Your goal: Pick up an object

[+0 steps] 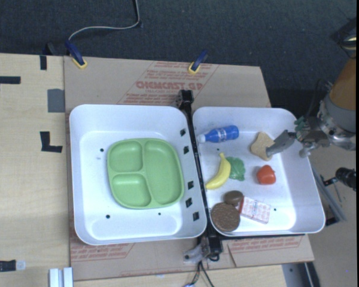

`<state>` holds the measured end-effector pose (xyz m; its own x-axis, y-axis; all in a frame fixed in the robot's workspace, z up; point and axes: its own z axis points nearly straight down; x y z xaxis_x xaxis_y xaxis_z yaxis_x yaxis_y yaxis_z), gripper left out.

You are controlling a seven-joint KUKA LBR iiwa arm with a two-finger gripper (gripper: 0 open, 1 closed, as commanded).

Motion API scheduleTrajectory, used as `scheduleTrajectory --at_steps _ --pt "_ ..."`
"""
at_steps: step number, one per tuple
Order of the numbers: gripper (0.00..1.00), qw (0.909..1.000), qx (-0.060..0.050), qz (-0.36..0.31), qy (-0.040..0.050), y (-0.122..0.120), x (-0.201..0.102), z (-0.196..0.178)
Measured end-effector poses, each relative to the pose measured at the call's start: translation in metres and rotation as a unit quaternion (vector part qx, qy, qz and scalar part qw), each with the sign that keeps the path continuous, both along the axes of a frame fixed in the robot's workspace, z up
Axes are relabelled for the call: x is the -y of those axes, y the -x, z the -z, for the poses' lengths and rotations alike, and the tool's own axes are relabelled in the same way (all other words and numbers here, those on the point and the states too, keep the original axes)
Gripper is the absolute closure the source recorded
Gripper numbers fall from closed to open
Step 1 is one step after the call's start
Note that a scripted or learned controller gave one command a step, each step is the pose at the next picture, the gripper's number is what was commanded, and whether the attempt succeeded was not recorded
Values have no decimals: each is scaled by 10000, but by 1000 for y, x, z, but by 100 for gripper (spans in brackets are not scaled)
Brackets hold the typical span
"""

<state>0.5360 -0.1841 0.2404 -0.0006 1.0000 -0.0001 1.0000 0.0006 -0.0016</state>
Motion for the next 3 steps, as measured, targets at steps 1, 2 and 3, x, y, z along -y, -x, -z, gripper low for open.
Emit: scheduleTrajectory --at_steps 1,2,3 --pt "0 10000 -19 3 -9 2 8 139" --pt "100 10000 -7 0 -6 1 8 128" --pt "100 10000 83 -10 3 -48 -82 150"
